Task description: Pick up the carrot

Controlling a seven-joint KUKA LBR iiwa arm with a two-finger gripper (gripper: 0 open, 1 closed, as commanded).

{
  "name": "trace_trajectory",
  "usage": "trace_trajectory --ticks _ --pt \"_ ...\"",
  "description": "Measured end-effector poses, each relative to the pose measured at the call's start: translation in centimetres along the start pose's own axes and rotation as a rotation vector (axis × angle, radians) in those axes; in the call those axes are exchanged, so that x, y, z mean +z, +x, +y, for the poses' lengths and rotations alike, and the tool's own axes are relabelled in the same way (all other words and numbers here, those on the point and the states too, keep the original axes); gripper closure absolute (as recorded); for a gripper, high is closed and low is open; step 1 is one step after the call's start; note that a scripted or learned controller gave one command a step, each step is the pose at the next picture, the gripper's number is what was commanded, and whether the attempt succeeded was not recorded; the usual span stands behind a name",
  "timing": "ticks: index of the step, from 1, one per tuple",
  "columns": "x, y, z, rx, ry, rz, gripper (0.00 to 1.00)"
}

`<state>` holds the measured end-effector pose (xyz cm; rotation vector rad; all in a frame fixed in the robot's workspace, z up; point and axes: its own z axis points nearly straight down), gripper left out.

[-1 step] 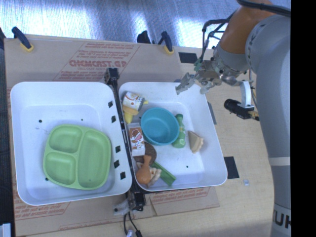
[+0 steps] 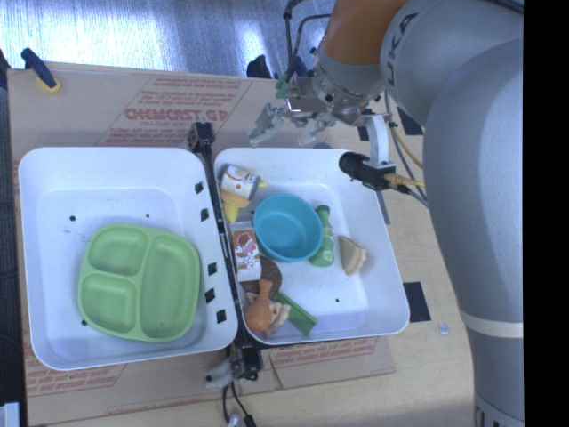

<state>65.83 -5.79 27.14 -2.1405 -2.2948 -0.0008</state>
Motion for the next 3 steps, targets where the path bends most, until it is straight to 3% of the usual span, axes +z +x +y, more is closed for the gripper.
trace_trajectory --ticks 1,2,3 --pt "-15.8 3.1 0.1 -0.040 -0.014 -0.008 0.00" --pt "-25.1 8.3 0.3 -0.128 -0.006 -0.006 0.00" --pt "-27.2 17.3 -3.1 -0.025 -0.001 -0.003 0.00"
